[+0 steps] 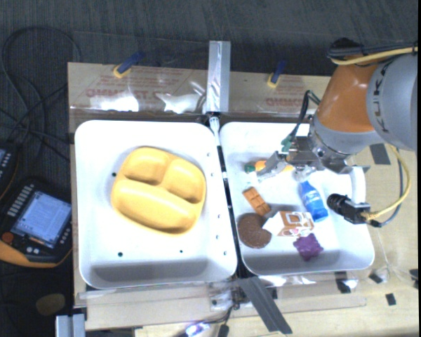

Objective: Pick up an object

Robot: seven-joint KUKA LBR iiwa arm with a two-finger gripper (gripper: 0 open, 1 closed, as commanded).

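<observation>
The arm reaches in from the right over the right bin [365, 258], and my gripper [297, 159] hangs above that bin's upper middle. Just left of it lies a small orange and green toy [265, 166], touching or nearly touching the gripper's edge. A blue bottle [312, 199] lies directly below the gripper. Further down are a brown waffle bar [256, 200], a round brown cookie [253, 231], a white and orange carton [293, 223] and a purple grape bunch [308, 246].
A large yellow bread-shaped object [158, 188] sits in the middle of the left bin [98, 258]. A black cable connector [344, 207] hangs over the right bin's right side. A raised divider [224, 188] separates the two bins.
</observation>
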